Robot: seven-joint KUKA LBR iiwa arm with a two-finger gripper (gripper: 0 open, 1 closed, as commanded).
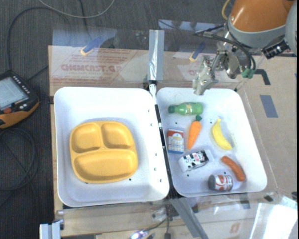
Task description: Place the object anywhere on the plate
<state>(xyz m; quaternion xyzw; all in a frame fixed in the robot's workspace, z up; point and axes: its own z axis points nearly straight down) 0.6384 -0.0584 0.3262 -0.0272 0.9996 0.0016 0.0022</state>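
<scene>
— Two shallow white bins side by side, smooth moulded plastic with rounded corners. Far left on the dark carpet, a black handheld pendant (10, 97) with an orange edge and a grey screen.

— And the left bin (65, 183)?

— One thing in it: the plate (104, 151), glossy yellow, a rounded rectangle split into three compartments, two small at the back and one long at the front.

— Moving right?

— Right bin (254, 180), lots of toys. Nearest the divider, a small red-and-white carton (176, 141), flat and boxy. Behind it a green bottle (186, 108) lying on its side. Just beside the carton, an orange carrot (194, 133), tapered, green top near the bottle. In front, a black-and-white box (195, 159) lying tilted. Then a curved yellow banana (221, 135), a smooth orange-red sausage (233, 168), and a red-and-silver can (220, 182) on its side by the front wall.

— The gripper (203, 86)?

— Above the right bin's back rim, metallic, grey and orange arm behind it. Nothing between its fingers; whether they're spread or closed, I can't tell.
</scene>
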